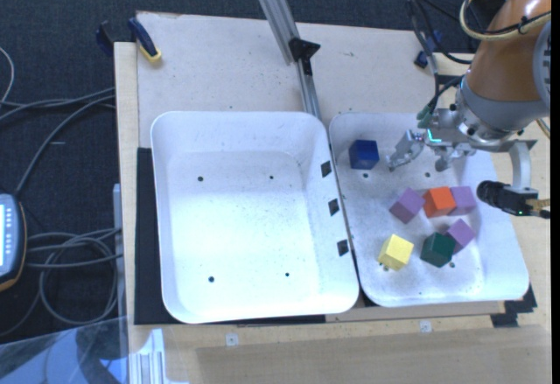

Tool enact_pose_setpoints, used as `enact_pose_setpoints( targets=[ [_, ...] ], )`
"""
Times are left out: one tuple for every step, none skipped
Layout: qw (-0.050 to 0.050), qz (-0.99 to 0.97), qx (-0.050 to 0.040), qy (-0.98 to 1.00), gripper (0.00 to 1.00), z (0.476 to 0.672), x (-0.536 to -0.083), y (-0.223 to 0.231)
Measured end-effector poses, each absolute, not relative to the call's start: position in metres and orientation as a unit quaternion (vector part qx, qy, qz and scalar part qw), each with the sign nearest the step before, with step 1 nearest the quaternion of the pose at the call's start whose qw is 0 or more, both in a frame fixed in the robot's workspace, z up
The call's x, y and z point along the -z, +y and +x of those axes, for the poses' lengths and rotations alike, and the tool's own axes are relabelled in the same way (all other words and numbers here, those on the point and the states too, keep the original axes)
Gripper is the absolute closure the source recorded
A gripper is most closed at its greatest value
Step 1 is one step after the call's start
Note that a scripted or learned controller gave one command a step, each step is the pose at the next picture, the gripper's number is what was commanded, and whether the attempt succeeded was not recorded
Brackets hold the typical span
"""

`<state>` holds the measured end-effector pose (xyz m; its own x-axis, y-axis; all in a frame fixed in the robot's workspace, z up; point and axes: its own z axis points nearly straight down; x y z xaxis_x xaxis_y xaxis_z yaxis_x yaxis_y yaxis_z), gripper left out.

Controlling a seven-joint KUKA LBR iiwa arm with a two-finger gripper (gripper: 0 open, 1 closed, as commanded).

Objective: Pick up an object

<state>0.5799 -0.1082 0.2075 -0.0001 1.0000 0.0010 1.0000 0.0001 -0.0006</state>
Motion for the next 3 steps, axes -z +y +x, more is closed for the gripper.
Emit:
enact_pose_setpoints(
  targets=[
    [0.003, -0.707, -0.0018, -0.707, 0.00, 0.587, -0.148, -0.107],
    [0.003, -0.707, -0.0017, -0.707, 0.00, 0.586, -0.096, -0.106],
    [-0.001, -0.707, 0.0010, -0.707, 1.00, 0.588, -0.111, -0.106]
  ],
)
